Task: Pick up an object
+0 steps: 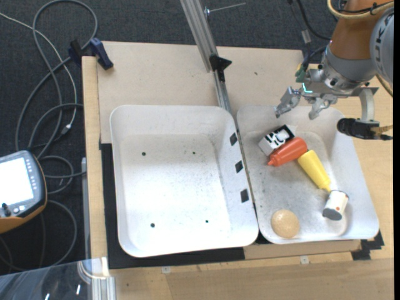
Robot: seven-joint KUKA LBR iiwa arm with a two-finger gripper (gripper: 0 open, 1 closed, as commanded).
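Note:
My gripper (300, 107) hangs over the far end of the right bin (356, 186), its two fingers spread apart with nothing between them. Just below it lie a small black-and-white block (275, 138) and an orange-red cone-shaped piece (287, 152) touching a yellow cylinder (314, 170). Nearer the front rest a small white cylinder with a red spot (335, 204) and a tan ball (285, 223).
The left bin (125, 136) sits beside the right one, sharing a dividing edge with black clips (238, 166). A slanted metal pole (199, 27) rises behind the bins. Cables and a pendant (19, 189) lie off the bench at left.

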